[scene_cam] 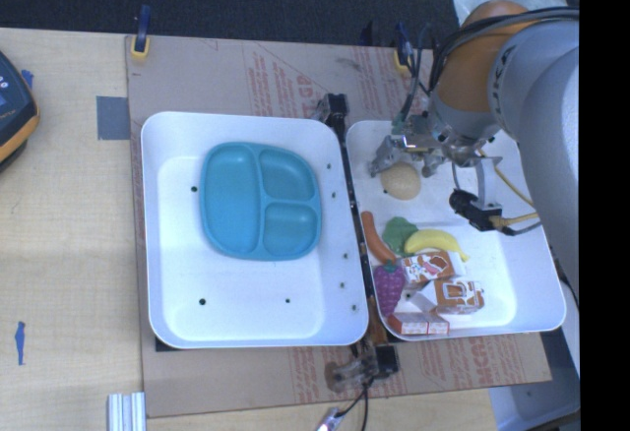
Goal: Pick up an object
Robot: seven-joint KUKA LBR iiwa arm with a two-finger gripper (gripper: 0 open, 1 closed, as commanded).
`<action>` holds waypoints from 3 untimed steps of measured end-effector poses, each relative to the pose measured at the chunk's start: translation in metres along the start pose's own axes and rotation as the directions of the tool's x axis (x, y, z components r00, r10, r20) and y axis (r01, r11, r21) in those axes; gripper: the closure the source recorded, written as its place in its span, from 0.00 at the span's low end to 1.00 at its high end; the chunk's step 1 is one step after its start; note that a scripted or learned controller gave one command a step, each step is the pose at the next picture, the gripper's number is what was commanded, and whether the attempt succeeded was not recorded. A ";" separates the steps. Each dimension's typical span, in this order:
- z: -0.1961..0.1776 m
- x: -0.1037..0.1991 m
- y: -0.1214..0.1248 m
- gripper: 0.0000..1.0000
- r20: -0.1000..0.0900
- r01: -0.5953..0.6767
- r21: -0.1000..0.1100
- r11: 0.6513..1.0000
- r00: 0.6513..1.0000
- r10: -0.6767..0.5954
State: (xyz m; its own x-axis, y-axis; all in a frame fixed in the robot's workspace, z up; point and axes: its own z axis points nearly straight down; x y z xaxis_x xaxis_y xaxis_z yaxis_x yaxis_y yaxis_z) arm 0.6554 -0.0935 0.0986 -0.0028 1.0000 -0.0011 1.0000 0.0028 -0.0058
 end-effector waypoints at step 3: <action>-0.078 -0.051 0.001 0.00 -0.001 -0.001 -0.005 1.000 1.000 0.001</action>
State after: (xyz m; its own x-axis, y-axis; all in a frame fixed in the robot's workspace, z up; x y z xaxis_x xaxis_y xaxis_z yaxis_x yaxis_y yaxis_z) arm 0.6567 -0.1444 0.1761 -0.0020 1.0000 -0.0006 1.0000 0.0020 -0.0005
